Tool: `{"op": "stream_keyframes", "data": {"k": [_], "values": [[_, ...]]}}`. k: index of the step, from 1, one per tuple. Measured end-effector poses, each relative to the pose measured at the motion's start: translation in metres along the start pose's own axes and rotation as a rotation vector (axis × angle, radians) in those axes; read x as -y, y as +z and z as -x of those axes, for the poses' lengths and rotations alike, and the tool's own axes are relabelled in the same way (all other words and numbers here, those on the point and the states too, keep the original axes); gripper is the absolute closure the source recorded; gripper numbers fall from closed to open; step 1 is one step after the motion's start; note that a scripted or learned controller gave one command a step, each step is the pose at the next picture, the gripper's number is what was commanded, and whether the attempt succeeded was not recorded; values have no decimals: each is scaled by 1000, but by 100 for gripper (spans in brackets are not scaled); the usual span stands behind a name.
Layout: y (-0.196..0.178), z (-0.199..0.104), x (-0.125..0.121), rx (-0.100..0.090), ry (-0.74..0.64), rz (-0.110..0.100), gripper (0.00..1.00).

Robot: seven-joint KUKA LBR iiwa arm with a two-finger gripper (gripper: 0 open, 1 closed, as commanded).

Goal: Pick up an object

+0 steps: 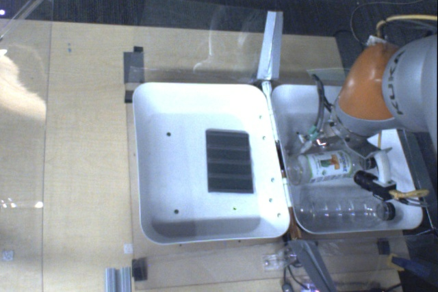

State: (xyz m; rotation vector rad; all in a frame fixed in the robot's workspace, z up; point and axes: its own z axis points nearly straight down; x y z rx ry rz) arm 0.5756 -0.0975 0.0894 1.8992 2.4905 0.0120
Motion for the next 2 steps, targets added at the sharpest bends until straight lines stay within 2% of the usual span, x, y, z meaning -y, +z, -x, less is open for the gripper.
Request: {"op": "stream_keyframes", "data": {"k": [1, 2], "values": [[-13, 0, -4, 1, 0, 9, 100], [-97, -31, -61, -1, -88, -4, 100]]}}
